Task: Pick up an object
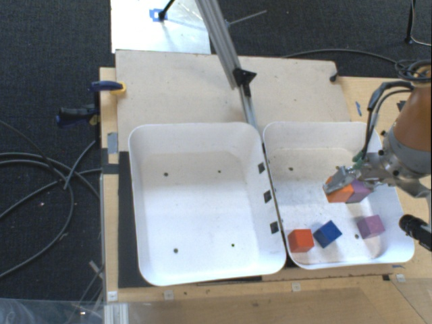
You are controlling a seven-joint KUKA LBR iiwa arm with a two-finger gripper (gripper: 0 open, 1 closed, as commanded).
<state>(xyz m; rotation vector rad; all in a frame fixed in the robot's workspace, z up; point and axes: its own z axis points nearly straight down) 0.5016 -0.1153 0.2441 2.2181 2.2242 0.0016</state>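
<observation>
My gripper point(343, 181) hangs low over the right bin point(304, 147), near its right side. Directly under its tip sits an orange block point(339, 194), and a purple block point(361, 192) touches that block's right side. The gripper's tip covers the top of the orange block, so contact is unclear. Nearer the bin's front lie a red-orange cube point(301, 239), a blue cube point(327, 233) and a second purple cube point(370, 226), all apart from the gripper.
The left bin point(196, 147) stands beside the right one, sharing a middle wall. A grey metal pole point(223, 32) slants in from the top down to that wall. The arm's body point(412, 140) overhangs the right bin's right rim.
</observation>
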